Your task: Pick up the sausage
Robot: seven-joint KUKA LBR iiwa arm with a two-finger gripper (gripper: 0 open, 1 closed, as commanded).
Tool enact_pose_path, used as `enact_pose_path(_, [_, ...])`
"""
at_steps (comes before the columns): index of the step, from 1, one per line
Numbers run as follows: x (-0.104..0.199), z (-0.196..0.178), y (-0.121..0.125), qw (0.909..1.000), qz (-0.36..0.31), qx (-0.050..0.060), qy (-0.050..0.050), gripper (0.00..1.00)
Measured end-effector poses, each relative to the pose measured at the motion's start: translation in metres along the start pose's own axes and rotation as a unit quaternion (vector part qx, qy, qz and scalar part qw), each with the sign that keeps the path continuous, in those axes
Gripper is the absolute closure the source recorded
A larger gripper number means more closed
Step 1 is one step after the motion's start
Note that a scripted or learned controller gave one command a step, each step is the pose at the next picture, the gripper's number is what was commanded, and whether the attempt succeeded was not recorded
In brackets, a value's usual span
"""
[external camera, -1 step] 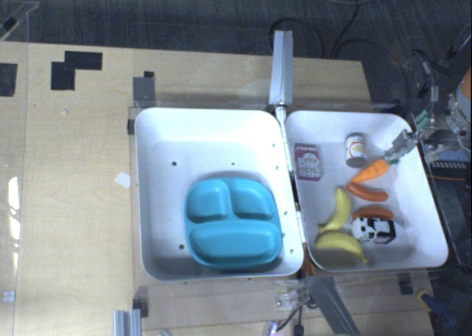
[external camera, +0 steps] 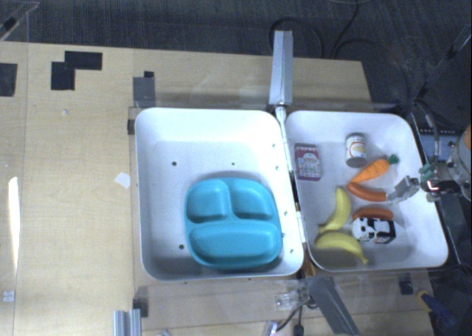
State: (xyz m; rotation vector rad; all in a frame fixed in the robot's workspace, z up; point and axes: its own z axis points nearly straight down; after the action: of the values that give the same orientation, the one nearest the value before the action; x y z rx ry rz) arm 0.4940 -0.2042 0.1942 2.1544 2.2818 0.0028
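The sausage (external camera: 366,192) is a short orange-red link lying flat in the right bin (external camera: 413,132), just below the carrot (external camera: 371,169). My gripper (external camera: 403,189) reaches in from the right edge and sits low at the sausage's right end, very close to it or touching it. The sausage rests on the bin floor, and most of its length shows to the left of the gripper.
The right bin also holds a small can (external camera: 356,148), a purple card (external camera: 307,161), two bananas (external camera: 339,225) and a black-and-white toy (external camera: 375,230) with a dark red piece on it. A blue divided tray (external camera: 232,222) lies in the left bin (external camera: 158,180).
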Motion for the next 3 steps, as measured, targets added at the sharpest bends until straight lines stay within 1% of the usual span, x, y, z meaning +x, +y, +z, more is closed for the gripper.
enact_pose_path(1, [0.046,0.105,0.017,0.9946,-0.103,-0.005,-0.002,0.00])
enact_pose_path(2, [0.047,0.093,0.020,0.9945,-0.104,-0.008,-0.002,1.00])
enact_pose_path(3, [0.123,0.008,0.012,0.9747,-0.223,-0.002,0.000,1.00])
